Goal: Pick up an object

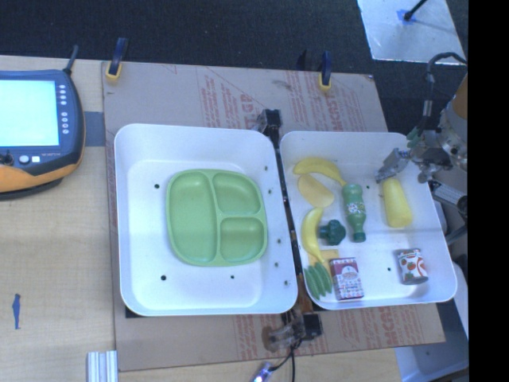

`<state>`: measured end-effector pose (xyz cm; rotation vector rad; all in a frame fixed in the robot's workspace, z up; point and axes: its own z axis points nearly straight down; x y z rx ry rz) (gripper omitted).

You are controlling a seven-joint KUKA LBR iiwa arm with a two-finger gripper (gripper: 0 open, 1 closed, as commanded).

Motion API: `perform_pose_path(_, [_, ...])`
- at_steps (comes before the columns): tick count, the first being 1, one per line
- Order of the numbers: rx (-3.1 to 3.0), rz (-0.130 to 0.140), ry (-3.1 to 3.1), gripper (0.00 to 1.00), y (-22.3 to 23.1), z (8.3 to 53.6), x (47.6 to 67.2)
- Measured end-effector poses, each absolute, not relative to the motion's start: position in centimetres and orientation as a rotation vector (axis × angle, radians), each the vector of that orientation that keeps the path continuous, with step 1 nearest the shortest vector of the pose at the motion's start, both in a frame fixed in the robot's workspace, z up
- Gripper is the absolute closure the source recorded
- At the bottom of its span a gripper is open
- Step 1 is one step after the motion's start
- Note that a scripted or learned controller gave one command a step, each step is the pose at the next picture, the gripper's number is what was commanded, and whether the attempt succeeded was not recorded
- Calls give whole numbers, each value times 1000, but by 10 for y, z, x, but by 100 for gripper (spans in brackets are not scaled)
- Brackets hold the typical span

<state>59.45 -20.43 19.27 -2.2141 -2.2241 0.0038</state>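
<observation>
My gripper point(406, 170) hangs over the far right corner of the right bin point(374, 143), just above the upper end of a yellow block point(396, 204). Its fingers stand apart with nothing between them. Also in this bin lie a green bottle point(355, 211), two yellow bananas point(318, 168) point(311, 233), a pale yellow piece point(316, 190), a dark green lump point(332, 231), green beans point(318, 279), a red carton point(346, 278) and a small red-and-white box point(410, 266).
The left bin point(139, 213) holds a green divided plate point(216, 216). A teach pendant point(36, 130) lies on the bench at far left. Clamps point(324, 68) grip the board's far edge.
</observation>
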Motion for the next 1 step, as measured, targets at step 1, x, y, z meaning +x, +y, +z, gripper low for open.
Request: perform_pose_path(1, [-2207,-1,-2221,0,-169,91,570])
